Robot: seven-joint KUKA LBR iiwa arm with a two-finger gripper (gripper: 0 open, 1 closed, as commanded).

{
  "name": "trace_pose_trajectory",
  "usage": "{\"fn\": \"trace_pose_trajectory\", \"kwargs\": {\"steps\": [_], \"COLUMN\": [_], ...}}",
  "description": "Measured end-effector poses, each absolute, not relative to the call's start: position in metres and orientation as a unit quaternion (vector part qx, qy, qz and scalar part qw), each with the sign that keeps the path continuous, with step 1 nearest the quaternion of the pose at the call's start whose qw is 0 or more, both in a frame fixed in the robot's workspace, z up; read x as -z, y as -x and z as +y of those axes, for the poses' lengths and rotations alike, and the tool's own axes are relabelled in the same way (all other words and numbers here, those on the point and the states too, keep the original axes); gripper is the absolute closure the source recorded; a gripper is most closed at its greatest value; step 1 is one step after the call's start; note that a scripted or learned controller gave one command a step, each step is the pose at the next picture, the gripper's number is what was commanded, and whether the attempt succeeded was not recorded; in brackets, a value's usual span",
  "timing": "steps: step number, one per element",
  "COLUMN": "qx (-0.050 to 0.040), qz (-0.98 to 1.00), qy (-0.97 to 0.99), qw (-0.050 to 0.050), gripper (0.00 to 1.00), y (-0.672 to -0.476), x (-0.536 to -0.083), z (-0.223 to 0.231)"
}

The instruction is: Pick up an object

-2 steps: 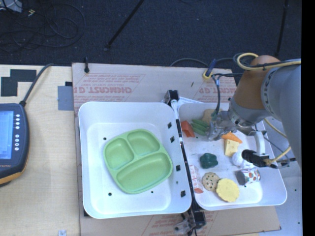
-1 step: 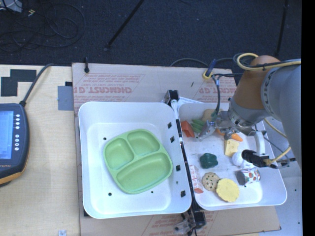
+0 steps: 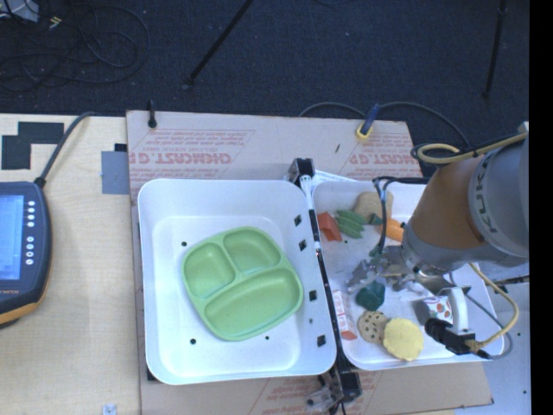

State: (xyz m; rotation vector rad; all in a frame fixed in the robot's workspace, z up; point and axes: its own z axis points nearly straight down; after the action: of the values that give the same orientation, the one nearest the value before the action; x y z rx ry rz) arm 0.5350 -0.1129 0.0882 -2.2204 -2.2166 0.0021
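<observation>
1. Dark green sets the likeliest target apart: a small teal-green toy (image 3: pixel 371 296) lies on the floor of the right bin (image 3: pixel 484 353), toward that bin's left side, near the divider between the two bins
2. The tool (image 3: pixel 373 271) hangs just above and beside that toy, on its far side, so the toy lies a little toward the near edge of the bench from the fingertips
3. Its fingers appear spread a moderate way apart and point down-left with nothing between them; the toy is not gripped
4. The toy looks compact, with no clear long axis, so finger alignment seems to matter little; I judge the coming move to be a short shift toward the near edge, then a descent
5. Close neighbours could get in the way: a spotted cookie (image 3: pixel 372 325) and a yellow lump (image 3: pixel 403 338) sit just nearer the front rim
</observation>
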Motion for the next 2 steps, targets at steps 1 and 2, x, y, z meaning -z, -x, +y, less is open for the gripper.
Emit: {"fn": "trace_pose_trajectory", "kwargs": {"steps": [1,2], "qx": [0.0006,-0.0027], "qz": [-0.705,-0.705], "qy": [0.709,0.709], "qw": [-0.003,-0.004], "gripper": [0.00,0.00], "y": [-0.500,-0.515], "x": [-0.089,-0.090], "z": [-0.094,-0.090]}}
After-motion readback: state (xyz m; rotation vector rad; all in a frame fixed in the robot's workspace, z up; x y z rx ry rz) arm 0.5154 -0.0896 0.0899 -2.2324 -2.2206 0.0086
